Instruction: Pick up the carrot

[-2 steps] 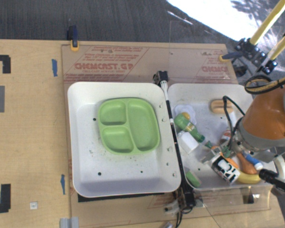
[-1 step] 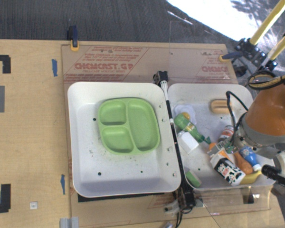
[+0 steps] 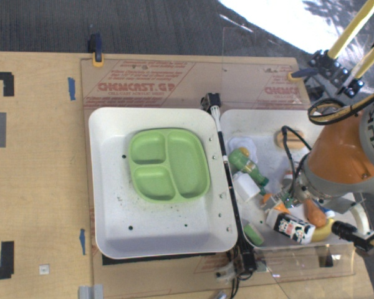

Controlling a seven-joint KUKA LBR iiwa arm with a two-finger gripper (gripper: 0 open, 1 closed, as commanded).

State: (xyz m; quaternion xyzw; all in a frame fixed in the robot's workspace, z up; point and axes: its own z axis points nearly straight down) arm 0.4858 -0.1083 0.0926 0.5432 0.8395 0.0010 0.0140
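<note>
While arm (image 3: pixel 340 157) hangs low over right bin (image 3: pixel 262 120), orange band hides gripper; cannot tell its state. Carrot (image 3: pixel 315 212), smooth tapered orange stub, lies near bin's front edge, just beside arm, wedged among clutter: white bottle (image 3: pixel 291 226) with dark label touching it, green bottle (image 3: pixel 246 164) further back. Left of right bin, second bin (image 3: pixel 106 167) holds matte green divided plate (image 3: pixel 169 164). Crowding likely complicates grasp.
</note>
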